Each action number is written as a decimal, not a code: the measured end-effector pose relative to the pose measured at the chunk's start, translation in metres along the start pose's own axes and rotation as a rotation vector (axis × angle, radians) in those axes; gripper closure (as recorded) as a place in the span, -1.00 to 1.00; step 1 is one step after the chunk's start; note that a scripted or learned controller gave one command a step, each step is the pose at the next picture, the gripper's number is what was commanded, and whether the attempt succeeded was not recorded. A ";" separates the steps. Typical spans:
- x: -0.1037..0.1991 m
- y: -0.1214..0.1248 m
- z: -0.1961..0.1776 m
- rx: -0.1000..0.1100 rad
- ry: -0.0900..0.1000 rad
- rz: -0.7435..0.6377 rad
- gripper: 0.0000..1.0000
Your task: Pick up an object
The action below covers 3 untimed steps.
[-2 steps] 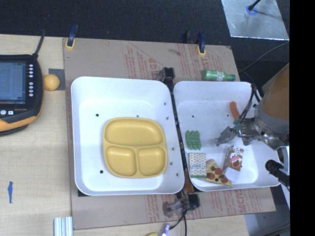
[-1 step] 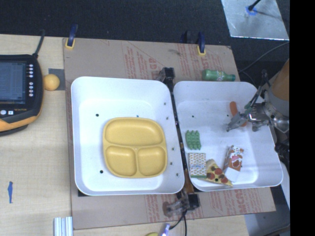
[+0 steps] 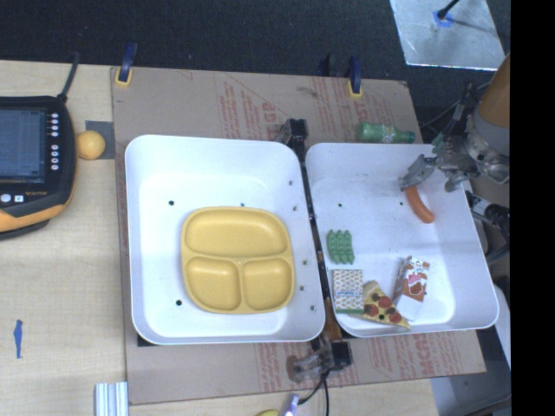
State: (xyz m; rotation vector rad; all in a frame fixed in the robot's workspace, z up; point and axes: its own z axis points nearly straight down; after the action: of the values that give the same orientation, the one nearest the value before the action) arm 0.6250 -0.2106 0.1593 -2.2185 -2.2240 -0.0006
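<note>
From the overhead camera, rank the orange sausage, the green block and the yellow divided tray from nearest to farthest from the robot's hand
1. Orange sausage-shaped toy, just below the hand, right bin.
2. Green studded block, right bin's left side.
3. Yellow three-compartment plastic tray, left bin.

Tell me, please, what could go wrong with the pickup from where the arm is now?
1. The claw sits just above the small orange sausage-shaped toy, which looks rounded; it may roll or slip out on closing.
2. That toy lies near the right white bin's far side, so a descent could clip the wall.
3. The flat pizza-slice toy and printed card overlap, so picking one may drag the other.
</note>
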 end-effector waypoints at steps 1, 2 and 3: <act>-0.001 0.031 0.016 0.001 0.000 -0.001 -1.00; -0.001 0.031 0.040 0.004 0.001 -0.003 -1.00; -0.001 0.032 0.028 0.000 -0.001 -0.003 -1.00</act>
State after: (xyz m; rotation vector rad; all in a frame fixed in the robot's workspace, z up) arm 0.6567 -0.2115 0.1312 -2.2153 -2.2274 0.0004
